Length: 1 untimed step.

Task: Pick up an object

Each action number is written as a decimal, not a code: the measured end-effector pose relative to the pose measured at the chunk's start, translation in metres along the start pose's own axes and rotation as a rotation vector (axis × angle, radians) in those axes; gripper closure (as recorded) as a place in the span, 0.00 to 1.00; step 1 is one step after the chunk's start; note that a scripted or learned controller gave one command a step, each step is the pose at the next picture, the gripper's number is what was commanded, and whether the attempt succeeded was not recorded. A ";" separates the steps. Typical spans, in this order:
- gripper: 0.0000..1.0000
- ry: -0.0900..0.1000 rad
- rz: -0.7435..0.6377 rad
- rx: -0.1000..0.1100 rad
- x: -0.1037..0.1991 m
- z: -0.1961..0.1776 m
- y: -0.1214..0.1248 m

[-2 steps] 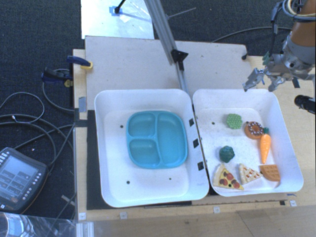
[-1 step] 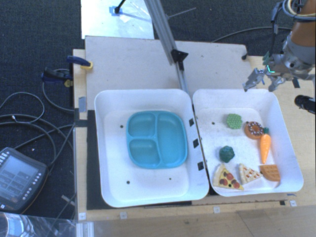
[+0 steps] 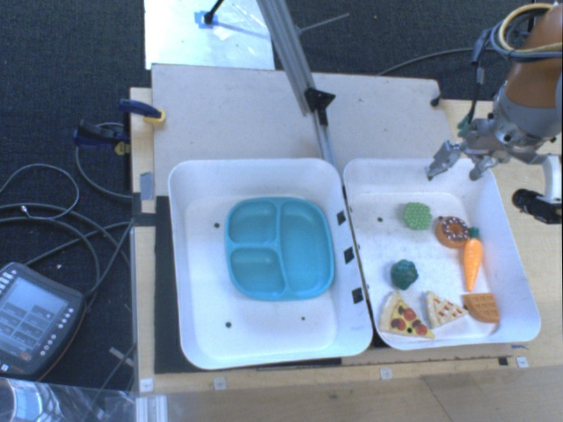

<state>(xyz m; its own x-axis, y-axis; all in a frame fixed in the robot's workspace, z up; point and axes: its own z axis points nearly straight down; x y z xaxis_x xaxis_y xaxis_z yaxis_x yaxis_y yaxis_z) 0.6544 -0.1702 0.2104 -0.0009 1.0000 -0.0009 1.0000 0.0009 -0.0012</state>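
Pizza slice (image 3: 405,316) lay nearest in the right bin (image 3: 519,236) with other toy foods, so the hand (image 3: 459,162), fingers spread wide and empty above the far rim (well clear), needed to descend centred on one piece.

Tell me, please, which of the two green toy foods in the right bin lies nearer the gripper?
The lighter green piece, in the upper part of the right bin beside the donut; the darker green one sits lower, farther from the gripper.
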 end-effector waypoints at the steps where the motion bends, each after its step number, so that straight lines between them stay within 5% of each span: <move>1: 0.00 0.001 0.001 0.002 -0.001 0.063 -0.003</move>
<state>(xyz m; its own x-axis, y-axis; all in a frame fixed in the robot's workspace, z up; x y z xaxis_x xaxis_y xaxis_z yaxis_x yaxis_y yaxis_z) 0.6513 -0.1716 0.1479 0.0001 1.0000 -0.0001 1.0000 -0.0001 -0.0037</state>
